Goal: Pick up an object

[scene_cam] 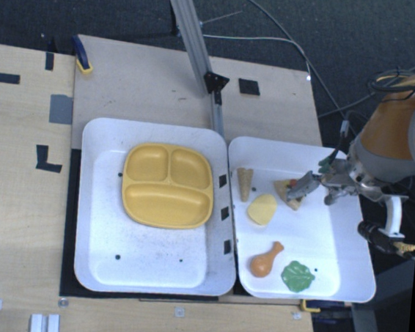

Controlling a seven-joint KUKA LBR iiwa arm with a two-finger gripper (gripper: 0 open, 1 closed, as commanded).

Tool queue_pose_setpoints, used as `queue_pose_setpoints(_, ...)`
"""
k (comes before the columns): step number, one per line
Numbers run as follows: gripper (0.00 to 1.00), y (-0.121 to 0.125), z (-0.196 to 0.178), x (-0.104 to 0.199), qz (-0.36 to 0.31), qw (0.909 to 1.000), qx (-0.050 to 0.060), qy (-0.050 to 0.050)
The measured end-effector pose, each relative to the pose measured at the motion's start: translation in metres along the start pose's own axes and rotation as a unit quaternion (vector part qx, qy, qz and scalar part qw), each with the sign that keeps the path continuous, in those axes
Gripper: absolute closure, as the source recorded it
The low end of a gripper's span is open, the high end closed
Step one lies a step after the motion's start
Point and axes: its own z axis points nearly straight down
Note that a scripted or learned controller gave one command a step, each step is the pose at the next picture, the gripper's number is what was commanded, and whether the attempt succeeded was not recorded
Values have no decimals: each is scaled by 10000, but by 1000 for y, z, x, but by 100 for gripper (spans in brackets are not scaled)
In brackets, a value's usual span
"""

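Wooden tabletop (12, 200) carries two white bins. Nearest in the right bin (351, 276) lie a green toy (298, 276) and an orange drumstick (265, 259). Farther back, a yellow lump (262, 209), a cone (244, 183). The gripper (298, 192) pinches a brown piece (293, 193) between its fingers. A yellow plate (168, 185) sits in the left bin (96, 209).

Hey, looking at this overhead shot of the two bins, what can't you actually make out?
- Claw: too small and dark in the camera view to tell whether it grips the brown piece beside it.
- Brown piece: partly covered by the claw; its shape is unclear.
- Arm: cut off by the right edge.
- Cone-shaped item: too small to identify.
- Yellow divided plate: nothing hidden.
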Motion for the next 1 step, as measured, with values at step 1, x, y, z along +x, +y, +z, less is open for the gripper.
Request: queue_pose_setpoints(1, 0, 0, 45, -5, 2, 10000, 5, -1)
